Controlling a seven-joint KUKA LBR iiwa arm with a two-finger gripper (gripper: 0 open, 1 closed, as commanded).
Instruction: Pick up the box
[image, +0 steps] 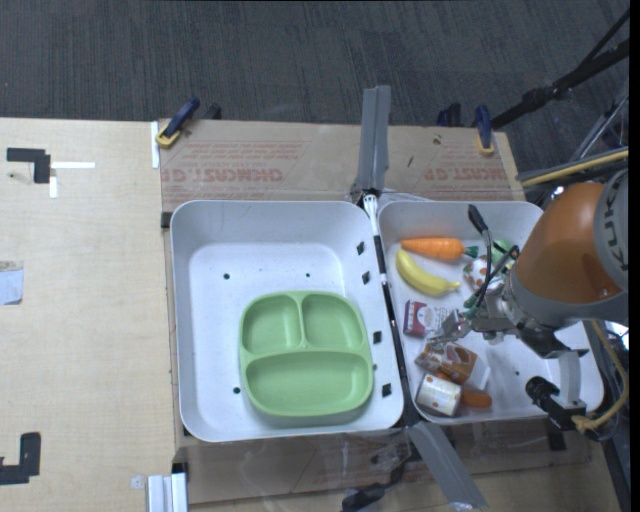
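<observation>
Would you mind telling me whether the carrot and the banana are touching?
Apart. The camera view shows a strip of white bin floor between the carrot and the banana below it.

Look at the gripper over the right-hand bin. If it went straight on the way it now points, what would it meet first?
The gripper points down and toward the view's left. Continuing that way, it would probably first meet the small box beside the banana, or the packets just below it. Depth is unclear from one slanted view, so this is a guess.

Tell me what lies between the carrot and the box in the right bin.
In the camera view, the banana lies between the carrot and the box.
</observation>
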